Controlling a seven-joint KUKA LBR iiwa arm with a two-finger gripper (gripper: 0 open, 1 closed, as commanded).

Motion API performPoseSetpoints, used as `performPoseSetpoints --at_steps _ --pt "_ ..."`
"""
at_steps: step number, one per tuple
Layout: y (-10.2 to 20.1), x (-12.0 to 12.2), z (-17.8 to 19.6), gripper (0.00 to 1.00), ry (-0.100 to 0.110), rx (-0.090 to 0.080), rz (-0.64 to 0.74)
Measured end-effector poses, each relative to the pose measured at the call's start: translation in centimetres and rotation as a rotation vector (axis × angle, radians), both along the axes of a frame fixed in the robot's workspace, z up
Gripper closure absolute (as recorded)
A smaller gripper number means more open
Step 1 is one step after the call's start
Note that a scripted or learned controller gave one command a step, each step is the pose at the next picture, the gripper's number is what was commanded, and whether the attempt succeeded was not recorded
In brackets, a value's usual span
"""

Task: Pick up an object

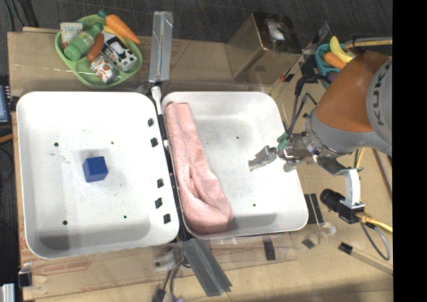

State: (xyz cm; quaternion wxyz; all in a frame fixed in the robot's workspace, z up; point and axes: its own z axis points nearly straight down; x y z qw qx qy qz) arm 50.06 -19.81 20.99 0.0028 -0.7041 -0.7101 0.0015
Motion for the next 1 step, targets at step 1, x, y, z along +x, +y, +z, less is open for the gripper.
performPoseSetpoints --at_steps 1 --pt "6.26 6.28 -11.88 0.00 -0.002 -0.002 -0.035"
